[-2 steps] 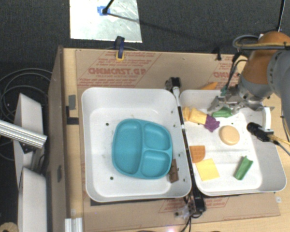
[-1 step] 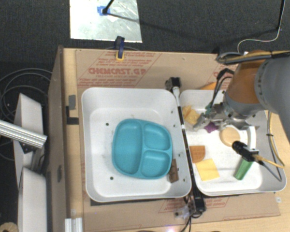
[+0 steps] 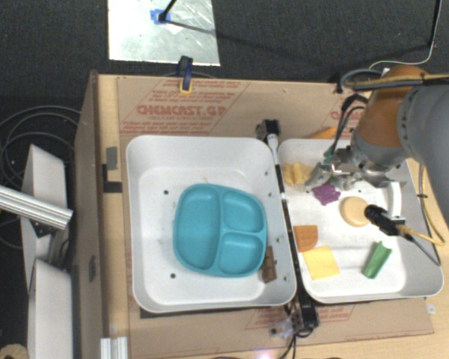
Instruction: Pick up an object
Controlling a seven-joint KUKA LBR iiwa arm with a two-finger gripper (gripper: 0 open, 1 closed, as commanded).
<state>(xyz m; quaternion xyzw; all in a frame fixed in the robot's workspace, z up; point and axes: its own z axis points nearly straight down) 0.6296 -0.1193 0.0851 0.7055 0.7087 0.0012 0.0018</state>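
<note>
In the right bin, my gripper hangs low over the back left part, just above a small purple thing. A pale yellow piece lies to the gripper's left. A tan round thing sits just right of the purple one. Toward the front lie an orange-brown square, a yellow square and a green cylinder. I see nothing held between the gripper's tips.
The left bin holds a blue divided plate, with a small brown thing by its right edge. The grey arm reaches in from the right above the right bin's back. Cardboard lies under both bins.
</note>
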